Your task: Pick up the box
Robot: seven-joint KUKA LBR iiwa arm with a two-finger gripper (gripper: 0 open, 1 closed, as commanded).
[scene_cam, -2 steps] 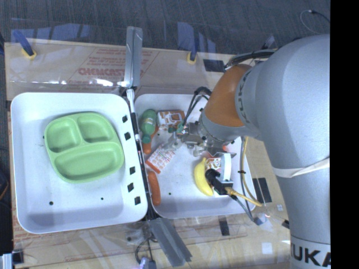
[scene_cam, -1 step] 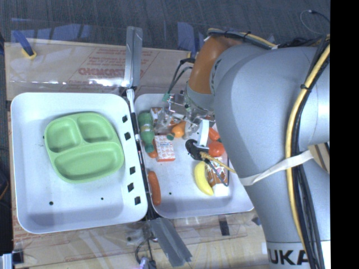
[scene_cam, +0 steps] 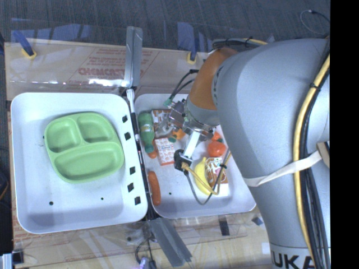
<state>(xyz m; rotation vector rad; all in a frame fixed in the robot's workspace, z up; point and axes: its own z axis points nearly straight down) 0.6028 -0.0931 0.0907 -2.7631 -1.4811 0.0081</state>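
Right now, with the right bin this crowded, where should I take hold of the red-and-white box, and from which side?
Probably from straight above: the red-and-white box lies flat on the floor of the right bin. Take the end nearest the camera, across its two long edges, since the green bottle crowds its far left side, while bare floor borders the near end.

Soft, even overhead light, faint shadows, slight grain and blur throughout.
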